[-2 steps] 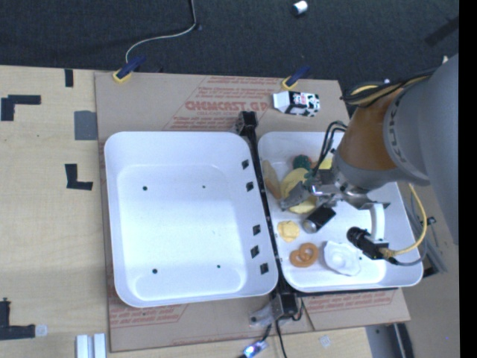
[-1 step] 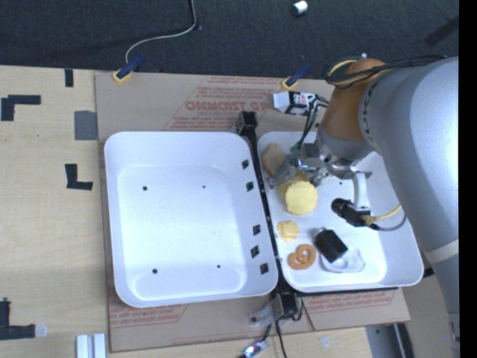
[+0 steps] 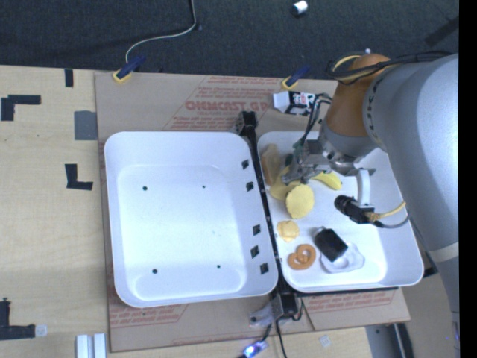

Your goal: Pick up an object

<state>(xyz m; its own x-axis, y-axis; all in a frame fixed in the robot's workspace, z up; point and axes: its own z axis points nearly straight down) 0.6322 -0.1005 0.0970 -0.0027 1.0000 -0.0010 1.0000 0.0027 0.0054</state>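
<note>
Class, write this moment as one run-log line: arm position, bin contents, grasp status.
arm: gripper low in right bin | contents: yellow lemon-like piece, pretzel, black block | grasp: not confirmed

Bins [image 3: 179, 222] – smooth white plastic; bench [image 3: 216, 107] – matt cardboard.

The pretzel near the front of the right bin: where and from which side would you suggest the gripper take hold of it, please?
The pretzel lies flat, apart from its neighbours, so I would probably come straight down from above and pinch across its outer ring, fingers aligned front to back. That likely avoids the black block to its right. The yellow piece behind it sits close, so a narrow opening seems wise.
</note>
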